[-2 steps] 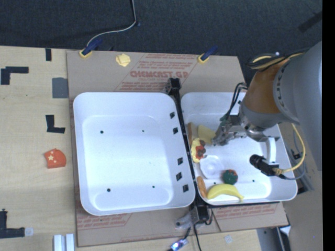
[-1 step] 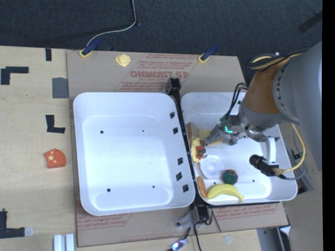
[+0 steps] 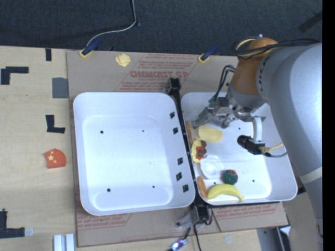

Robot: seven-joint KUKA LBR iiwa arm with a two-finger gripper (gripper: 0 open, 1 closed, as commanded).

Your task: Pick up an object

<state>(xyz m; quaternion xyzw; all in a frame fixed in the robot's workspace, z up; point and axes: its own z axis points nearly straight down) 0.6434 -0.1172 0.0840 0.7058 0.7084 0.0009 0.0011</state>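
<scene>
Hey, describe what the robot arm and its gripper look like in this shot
The arm is bulky, rounded and light grey, with an orange band above the wrist. Thin dark cables loop along the wrist. The gripper is grey metal with slim fingers, and a small black cylindrical part with a yellowish lead sticks out beside it.

The arm (image 3: 293, 103) reaches into the right bin (image 3: 272, 187) above a yellow potato-shaped object (image 3: 210, 135).

1. Two bins sit side by side on the tabletop (image 3: 31, 192): the left bin (image 3: 89, 192) and the right bin (image 3: 277, 190), touching along their inner walls.
2. In the right bin, near its left wall, a potato (image 3: 210, 134) lies just below the claw (image 3: 213, 118).
3. A banana (image 3: 225, 193) lies at the front, a small ball (image 3: 229, 177) just behind it.
4. A strawberry (image 3: 56, 158) lies on the tabletop, left of the left bin.
</scene>
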